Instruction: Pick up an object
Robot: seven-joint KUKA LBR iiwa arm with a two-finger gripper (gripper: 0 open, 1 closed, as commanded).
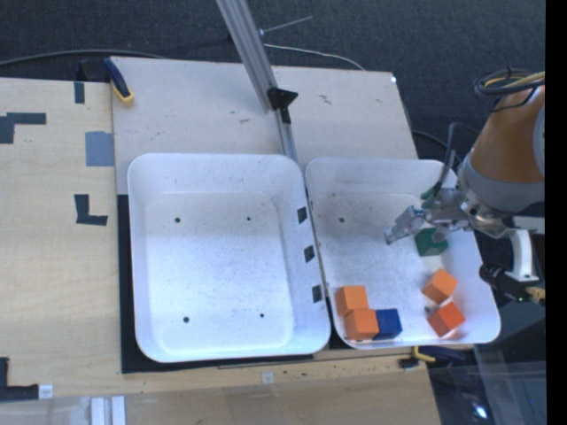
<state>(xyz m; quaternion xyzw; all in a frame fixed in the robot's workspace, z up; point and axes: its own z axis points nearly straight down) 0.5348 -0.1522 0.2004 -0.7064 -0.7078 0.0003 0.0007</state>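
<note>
My gripper (415, 225) hangs over the right side of the right bin (372, 164), at the end of the grey arm with its orange band (509, 144). A small green block (431, 242) lies right under or against the gripper, partly hidden by it. I cannot tell whether the block is gripped. Along the bin's front edge lie two orange blocks (353, 297) (361, 324) with a blue block (386, 323) beside them. Two more orange blocks (439, 285) (446, 318) sit at the front right corner.
The left bin (135, 180) stands beside the right one, their walls touching along the middle. A slanted metal pole (251, 47) crosses the bench behind the bins. A blue and yellow tool (120, 80) lies at the far left.
</note>
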